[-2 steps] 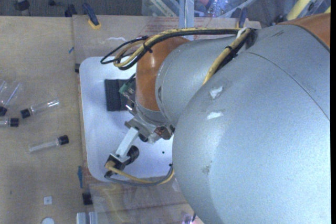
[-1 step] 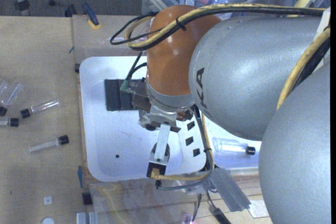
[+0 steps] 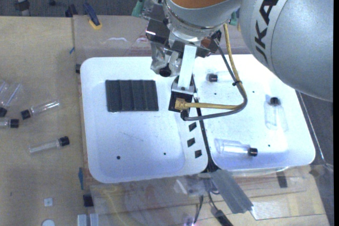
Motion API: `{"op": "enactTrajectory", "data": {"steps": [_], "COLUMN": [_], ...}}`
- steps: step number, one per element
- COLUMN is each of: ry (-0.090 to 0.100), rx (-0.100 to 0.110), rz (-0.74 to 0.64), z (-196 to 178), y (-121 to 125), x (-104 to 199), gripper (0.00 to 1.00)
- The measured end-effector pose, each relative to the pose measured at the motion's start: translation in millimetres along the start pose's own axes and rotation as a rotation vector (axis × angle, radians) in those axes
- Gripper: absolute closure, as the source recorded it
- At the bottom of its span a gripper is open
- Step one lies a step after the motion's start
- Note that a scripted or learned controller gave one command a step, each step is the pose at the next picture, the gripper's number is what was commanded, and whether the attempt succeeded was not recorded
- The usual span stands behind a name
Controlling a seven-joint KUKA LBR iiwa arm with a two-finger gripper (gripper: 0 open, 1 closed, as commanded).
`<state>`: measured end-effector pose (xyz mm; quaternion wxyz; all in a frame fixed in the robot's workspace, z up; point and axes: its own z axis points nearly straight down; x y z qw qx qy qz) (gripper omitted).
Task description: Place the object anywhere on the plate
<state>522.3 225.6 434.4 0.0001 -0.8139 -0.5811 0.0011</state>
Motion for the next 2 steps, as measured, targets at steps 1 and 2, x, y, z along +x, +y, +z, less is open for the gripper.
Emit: {"op": "enactTrajectory", "data": {"steps": [1,2], "ry": [-0.003,0.003], "rx": [0.004,-0.002], "rz": [0.269,0.502], "z": [128.2,13.6], "y": [-41.0,-13.2], "x": [-14.9,-6.1], "gripper": [1.00,1.00]}}
